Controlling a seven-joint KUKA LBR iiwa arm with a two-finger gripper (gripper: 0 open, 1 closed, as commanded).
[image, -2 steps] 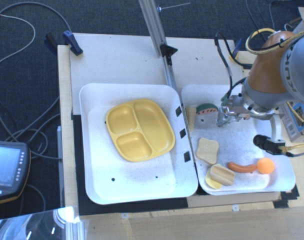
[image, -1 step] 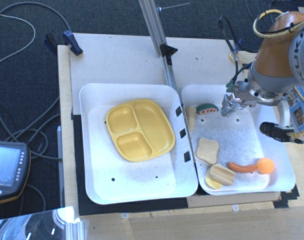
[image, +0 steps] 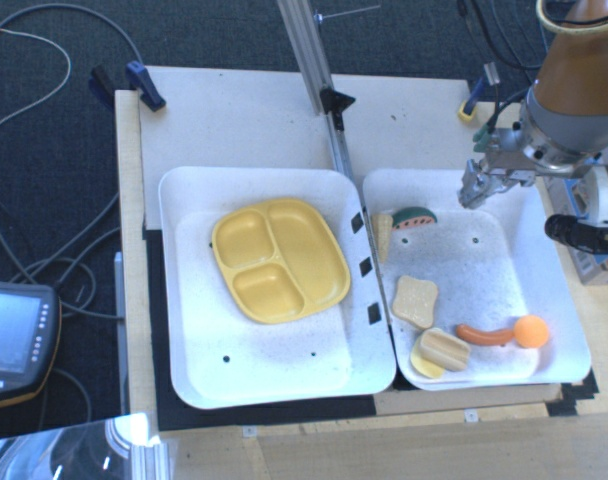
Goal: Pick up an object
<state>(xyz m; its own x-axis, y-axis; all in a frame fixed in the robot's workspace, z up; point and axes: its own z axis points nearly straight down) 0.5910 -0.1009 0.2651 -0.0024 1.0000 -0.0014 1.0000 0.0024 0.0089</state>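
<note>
Well left of the gripper [image: 474,190] sits a yellow divided plate [image: 279,260]. Just beside it lies the watermelon slice [image: 413,217]. Below it lie toast [image: 415,301], a sandwich [image: 441,351] and a carrot [image: 504,333].

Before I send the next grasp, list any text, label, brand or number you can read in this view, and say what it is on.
Readable text: none.
Handheld pendant at the left edge: its screen is lit, but the content is too small and blurred to read.
Yellow divided plate, left bin, right bin and the toy foods: no print visible.
Gripper and arm: no legible label.
</note>
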